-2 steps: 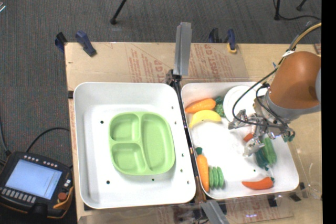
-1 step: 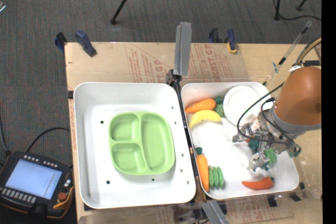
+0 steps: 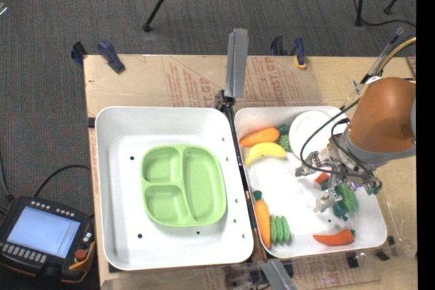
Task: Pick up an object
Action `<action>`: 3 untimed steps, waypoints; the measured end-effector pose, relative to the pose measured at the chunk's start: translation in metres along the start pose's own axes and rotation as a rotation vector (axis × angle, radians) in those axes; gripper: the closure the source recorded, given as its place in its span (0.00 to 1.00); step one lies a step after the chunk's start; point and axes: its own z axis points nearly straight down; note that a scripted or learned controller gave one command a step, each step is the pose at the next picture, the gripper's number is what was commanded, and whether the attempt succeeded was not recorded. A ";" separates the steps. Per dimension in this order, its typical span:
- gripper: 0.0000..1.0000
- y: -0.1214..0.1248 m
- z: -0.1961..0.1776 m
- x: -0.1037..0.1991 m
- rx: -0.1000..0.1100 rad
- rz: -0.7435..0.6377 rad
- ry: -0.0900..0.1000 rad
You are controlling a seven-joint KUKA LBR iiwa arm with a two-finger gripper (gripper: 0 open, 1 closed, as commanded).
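My gripper (image 3: 335, 197) hangs low over the right side of the right bin (image 3: 299, 251), under the orange wrist band (image 3: 382, 115). A dark green toy (image 3: 349, 203) lies right against the gripper's tip. A small red piece (image 3: 321, 178) peeks out just left of the wrist. Also in this bin are an orange carrot (image 3: 259, 136), a yellow banana (image 3: 265, 151), a white round dish (image 3: 310, 127), a second carrot (image 3: 262, 218), a green pea pod (image 3: 281, 229) and an orange-red pepper (image 3: 334, 237).
The left bin (image 3: 115, 146) holds a light green divided plate (image 3: 183, 185). A grey post (image 3: 237, 63) stands behind the seam between the bins. A teach pendant (image 3: 44, 236) lies on the floor at lower left.
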 end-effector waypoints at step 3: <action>0.00 -0.008 -0.001 0.001 0.000 -0.191 -0.001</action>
